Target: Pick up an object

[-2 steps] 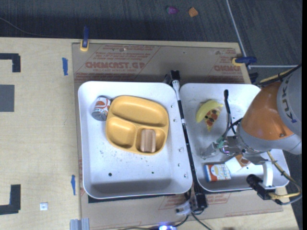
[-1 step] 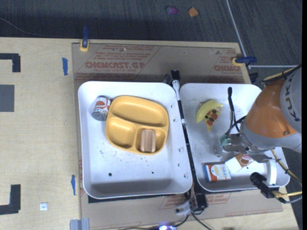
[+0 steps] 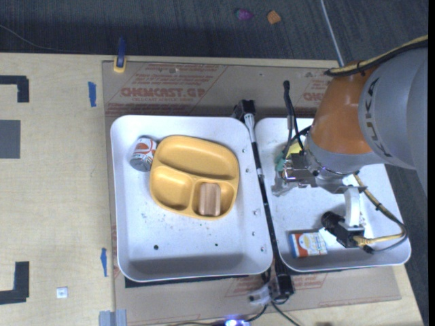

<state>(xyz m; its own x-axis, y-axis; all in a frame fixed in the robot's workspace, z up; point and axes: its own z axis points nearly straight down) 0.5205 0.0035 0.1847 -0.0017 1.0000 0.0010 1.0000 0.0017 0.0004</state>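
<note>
— Where is the gripper (image 3: 289,179) hovering?
— Over the right bin's (image 3: 306,212) left side; its grip cannot be told. A small carton (image 3: 309,243) is lying at that bin's near edge.

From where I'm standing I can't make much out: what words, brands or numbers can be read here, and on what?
"CHEMCAST GP": red print on the brown board under the bins.
"KUK...": on the grey arm, probably KUKA, the rest out of sight.
Small carton in the right bin: coloured label, print too small to read.
Can in the left bin: label too blurred to read.
</note>
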